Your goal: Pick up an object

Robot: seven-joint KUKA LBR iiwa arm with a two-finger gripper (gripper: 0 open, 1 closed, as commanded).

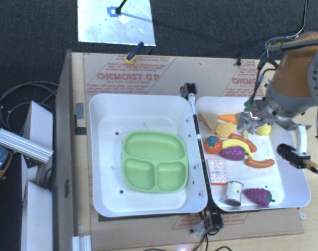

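Clutter fills the right bin (299,192) at the lower right of the frame: nearest sit a purple grape bunch (258,195) and a small white can (233,192), with a patterned card (216,170) just beside the divider. Further up lie a sausage (260,163), a second grape bunch (232,152), a banana (241,145), a tomato (213,144) and a carrot (227,118), packed close, so a clean grasp looks awkward. The left bin (104,140) holds a green divided plate (155,160), probably as a drop spot. Farthest, at the upper right, the end effector (251,118) hangs low over the pile's far edge beside a yellow lemon (263,129), likely seeking a target; whether it is spread or pressed together I cannot tell.
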